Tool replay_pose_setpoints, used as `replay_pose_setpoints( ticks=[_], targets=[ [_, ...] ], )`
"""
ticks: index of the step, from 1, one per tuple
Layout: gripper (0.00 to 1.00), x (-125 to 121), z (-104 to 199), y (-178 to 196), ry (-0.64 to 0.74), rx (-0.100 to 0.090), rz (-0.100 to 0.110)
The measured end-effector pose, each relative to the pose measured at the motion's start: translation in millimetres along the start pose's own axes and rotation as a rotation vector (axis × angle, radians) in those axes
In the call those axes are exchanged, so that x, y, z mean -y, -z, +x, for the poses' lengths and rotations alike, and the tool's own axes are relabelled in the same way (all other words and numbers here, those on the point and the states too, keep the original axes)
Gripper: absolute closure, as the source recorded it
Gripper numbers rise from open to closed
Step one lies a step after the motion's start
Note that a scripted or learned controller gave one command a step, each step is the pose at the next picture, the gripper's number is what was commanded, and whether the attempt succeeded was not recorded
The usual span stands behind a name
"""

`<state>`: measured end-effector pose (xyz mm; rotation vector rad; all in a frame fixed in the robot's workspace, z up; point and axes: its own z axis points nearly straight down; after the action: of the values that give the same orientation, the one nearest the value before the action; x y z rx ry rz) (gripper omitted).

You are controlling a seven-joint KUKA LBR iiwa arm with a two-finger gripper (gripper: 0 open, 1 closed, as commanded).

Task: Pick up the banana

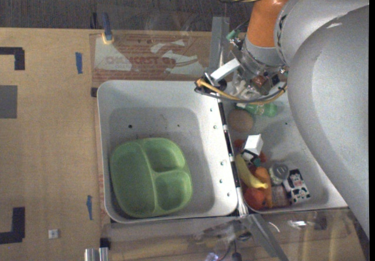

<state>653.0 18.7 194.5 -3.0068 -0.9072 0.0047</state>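
Observation:
A yellow banana [248, 173] lies in the right bin [304, 195], near its left wall, among a pile of small items. My gripper [249, 85] hangs over the far end of the right bin, well above and behind the banana in the view. The wrist body and cables hide the fingertips. Nothing can be seen held in it.
A green divided plate [151, 176] lies in the left bin [117, 107]. Near the banana sit a brown round fruit [240, 120], a white block [253, 143], red and orange fruits [256, 196], a small can [279, 172] and a black-and-white toy [296, 187]. The arm covers the right side.

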Motion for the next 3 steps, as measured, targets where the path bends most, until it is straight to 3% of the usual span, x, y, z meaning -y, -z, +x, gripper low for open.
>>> replay_pose_setpoints(
  ticks=[1,2,3],
  targets=[
    [1.00,52,-13,-11,0.221,0.001,0.003],
    [1.00,141,22,-46,0.029,0.002,0.003],
    [1.00,232,22,-24,-0.181,-0.002,0.000]
  ],
)
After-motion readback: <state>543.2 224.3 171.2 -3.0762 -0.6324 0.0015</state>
